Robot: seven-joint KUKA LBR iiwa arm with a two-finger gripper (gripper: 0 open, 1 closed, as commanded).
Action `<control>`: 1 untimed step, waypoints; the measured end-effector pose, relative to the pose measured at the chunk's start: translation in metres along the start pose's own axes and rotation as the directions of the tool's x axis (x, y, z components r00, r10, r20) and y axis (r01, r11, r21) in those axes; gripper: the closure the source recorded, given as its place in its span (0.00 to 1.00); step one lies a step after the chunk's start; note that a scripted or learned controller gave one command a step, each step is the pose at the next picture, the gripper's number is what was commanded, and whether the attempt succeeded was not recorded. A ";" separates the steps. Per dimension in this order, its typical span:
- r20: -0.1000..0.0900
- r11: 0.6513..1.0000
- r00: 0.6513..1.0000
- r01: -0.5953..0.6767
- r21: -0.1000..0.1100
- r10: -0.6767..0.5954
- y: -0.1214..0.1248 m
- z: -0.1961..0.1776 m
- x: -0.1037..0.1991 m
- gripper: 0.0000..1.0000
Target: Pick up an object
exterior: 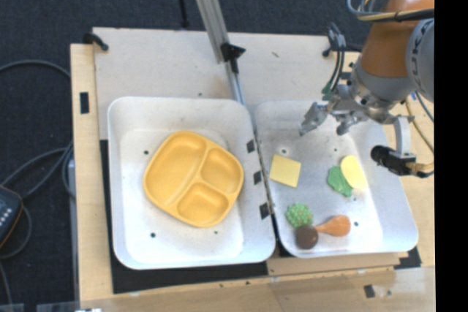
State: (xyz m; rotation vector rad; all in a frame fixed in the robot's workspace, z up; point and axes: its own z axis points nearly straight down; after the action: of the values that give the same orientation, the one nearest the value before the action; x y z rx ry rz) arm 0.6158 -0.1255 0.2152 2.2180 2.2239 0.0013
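My gripper (327,122) hangs over the back part of the right bin (391,230), with its two fingers spread apart and nothing between them. Below it in that bin lie a yellow square slice (285,171), a green leafy piece (338,180) touching a pale yellow piece (354,172), a small green broccoli (298,215), and a drumstick (327,228) with a brown end. All of these rest on the bin floor, apart from the gripper.
The left bin (131,128) holds a yellow divided plate (193,177). A slanted metal rail (212,11) rises from between the bins toward the back. The arm's orange band (391,33) and cables stand at the right, with a black fitting (391,157) over the right bin's edge.
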 end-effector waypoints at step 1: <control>0.000 1.000 1.000 0.000 0.000 0.000 0.000 0.000 0.000 0.00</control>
State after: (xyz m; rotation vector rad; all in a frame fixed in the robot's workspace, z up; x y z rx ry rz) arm 0.6158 -0.1255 0.2152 2.2183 2.2235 0.0018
